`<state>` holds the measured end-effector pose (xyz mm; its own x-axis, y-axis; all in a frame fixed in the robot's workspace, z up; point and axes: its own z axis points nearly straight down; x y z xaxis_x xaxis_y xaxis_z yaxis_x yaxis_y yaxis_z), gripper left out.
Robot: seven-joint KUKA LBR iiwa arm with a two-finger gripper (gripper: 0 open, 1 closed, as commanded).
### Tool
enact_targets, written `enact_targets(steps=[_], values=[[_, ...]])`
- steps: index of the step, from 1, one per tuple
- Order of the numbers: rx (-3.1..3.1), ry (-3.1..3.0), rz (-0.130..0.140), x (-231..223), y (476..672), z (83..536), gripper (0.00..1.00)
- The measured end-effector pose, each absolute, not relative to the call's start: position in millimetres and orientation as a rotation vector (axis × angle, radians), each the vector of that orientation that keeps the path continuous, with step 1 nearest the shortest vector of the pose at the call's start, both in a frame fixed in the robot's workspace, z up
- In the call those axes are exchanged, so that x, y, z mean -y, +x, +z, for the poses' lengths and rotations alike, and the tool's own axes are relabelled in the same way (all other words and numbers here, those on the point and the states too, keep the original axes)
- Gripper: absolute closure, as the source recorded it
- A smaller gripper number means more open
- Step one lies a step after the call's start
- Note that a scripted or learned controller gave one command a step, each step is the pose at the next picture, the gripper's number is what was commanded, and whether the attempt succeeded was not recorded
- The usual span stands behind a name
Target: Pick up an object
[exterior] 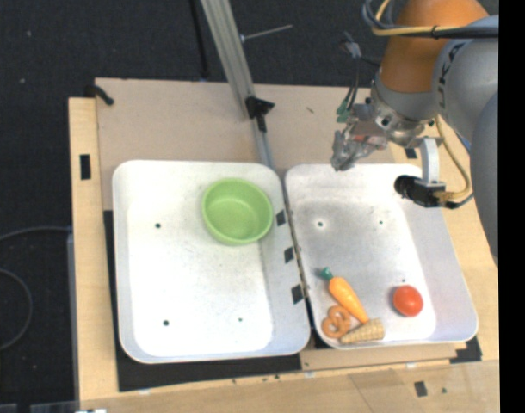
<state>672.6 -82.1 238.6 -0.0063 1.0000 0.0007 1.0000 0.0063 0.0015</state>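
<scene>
**Stock at rest; hand raised over right bin's far edge**

Carrot [347, 297], tomato [407, 300], pretzel [336, 321] and corn piece [364, 332] are clustered at the near end of the right bin [366, 222]. A green bowl [237, 212] is kept in the left bin [151, 256]. The hand [347, 155] is poised well apart from them, nothing between its fingers; whether spread or pressed together cannot be told.

Slanted metal pole [231, 58] over wooden bench [159, 119]; black clip [259, 107], perhaps bracket.

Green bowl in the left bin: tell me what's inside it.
The green bowl holds nothing visible; its green bottom shows bare. The patch of left bin beneath it is covered.
</scene>
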Motion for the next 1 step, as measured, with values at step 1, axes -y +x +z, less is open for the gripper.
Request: enact_targets(steps=[1], values=[[-2.23,2.215,-0.001,24.9,673.8,230.9,1.0]])
